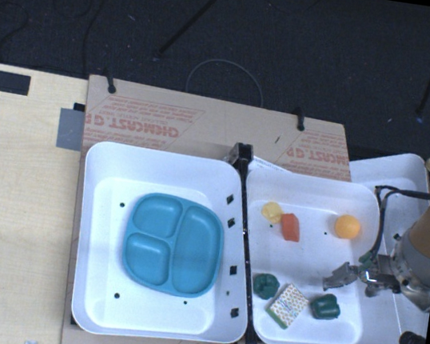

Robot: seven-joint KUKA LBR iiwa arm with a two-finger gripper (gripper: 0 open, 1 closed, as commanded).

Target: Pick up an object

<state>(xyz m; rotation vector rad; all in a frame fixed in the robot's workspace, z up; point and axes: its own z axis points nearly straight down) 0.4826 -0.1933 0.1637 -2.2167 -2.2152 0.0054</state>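
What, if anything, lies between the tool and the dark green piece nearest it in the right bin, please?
Nothing visible does. The tool sits just above the dark green piece near the right bin's front, with bare white floor between them. The patterned block lies off to the left.

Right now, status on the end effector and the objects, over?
End effector low over right bin, holding nothing. Green block nearest, untouched. Nothing in the way.
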